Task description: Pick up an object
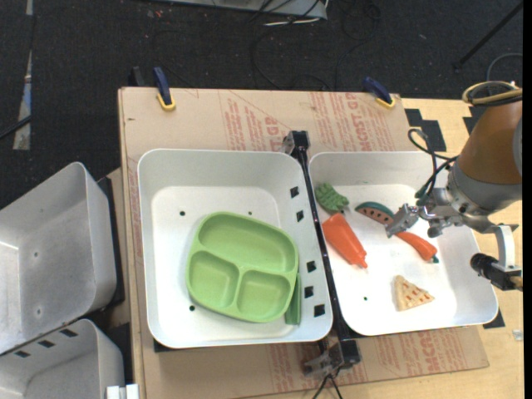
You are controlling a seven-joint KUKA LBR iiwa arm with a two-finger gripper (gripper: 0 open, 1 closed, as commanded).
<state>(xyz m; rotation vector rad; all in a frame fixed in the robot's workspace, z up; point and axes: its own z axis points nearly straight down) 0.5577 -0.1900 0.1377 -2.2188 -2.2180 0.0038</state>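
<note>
Red printed lettering runs across the brown board that covers the desk, showing on its far strip beyond the two bins and again along its near right edge. The characters appear inverted and partly hidden by the bins; no word can be read with certainty. No other text is legible.

glossy green plastic tray, smooth white bins
</note>
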